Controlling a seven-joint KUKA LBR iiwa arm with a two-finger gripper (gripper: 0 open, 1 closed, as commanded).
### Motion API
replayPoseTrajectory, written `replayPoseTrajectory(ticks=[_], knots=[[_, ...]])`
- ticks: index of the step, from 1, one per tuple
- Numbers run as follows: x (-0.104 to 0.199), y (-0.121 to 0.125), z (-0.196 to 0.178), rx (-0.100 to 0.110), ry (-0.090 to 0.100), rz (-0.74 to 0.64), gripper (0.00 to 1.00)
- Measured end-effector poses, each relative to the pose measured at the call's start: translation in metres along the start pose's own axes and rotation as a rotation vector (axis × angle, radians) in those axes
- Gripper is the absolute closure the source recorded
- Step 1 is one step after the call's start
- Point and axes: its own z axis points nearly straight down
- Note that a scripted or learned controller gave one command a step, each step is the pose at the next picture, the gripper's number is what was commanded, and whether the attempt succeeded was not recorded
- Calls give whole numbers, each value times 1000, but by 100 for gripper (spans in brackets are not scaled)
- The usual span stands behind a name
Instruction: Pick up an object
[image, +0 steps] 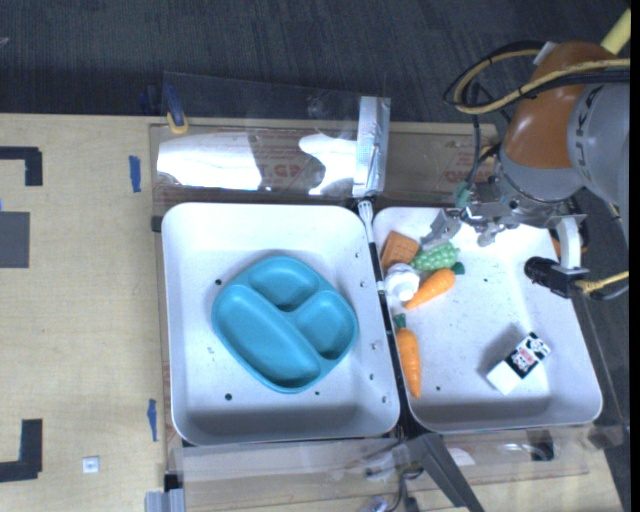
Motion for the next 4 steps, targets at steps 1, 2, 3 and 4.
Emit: replayPoseTrajectory(ticks=[1, 2, 3, 4], knots=[[-14, 12, 53, 12, 2, 12, 0], [-19, 15, 102, 5, 1, 48, 0], [-18, 16, 92, 4, 0, 44, 100], [57, 7, 1, 1, 2, -115, 100]])
